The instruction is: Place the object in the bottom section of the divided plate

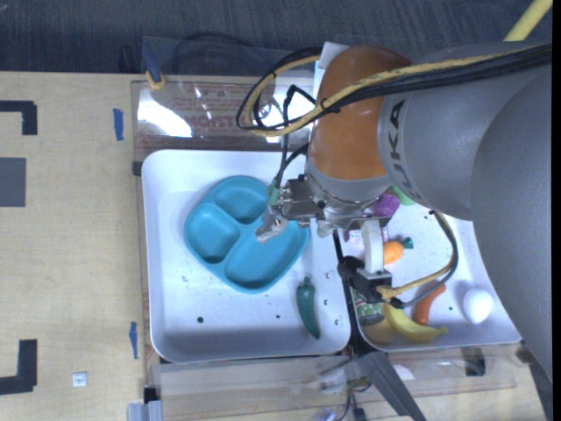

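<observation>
The blue divided plate (213,232) lies in the left white bin (175,305). It has three sections, with the largest one at the bottom right. My gripper (271,224) hangs over the plate's right side, about where the ridge between the upper and the bottom sections runs. The grey arm with its orange band (351,139) covers the plate's right rim. A dark green pepper-like object (308,307) lies on the left bin's floor just below the plate, near the bin's right wall. I see nothing resting in the plate's visible sections.
The right bin (456,235) holds a banana (405,323), a small orange carrot-like piece (393,253), a red-orange chili (427,303), a white egg (478,305) and a purple item (386,205). Cables loop above the left bin (272,103).
</observation>
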`<state>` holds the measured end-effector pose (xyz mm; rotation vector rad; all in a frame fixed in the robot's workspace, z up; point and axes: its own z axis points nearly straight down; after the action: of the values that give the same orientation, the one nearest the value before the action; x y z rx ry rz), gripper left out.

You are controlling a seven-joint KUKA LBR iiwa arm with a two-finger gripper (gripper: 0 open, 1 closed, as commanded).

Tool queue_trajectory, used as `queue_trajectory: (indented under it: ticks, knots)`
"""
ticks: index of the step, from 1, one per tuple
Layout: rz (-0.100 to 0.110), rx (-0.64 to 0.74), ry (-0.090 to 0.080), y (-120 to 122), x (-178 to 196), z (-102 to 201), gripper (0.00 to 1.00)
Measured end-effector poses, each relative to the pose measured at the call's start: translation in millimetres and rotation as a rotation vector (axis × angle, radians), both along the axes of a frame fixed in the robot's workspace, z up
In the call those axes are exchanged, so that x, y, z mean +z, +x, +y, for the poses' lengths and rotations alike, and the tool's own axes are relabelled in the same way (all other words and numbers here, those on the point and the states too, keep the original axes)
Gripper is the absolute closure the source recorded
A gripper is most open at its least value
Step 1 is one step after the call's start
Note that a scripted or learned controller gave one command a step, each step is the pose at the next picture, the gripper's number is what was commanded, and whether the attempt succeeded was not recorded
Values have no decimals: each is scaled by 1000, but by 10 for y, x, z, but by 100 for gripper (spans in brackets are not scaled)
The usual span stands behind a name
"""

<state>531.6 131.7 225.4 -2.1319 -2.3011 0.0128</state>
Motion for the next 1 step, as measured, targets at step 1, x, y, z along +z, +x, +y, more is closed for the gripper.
queue_trajectory:
  ticks: [1]
  knots:
    - [4, 1, -2, 9, 67, -2, 100]
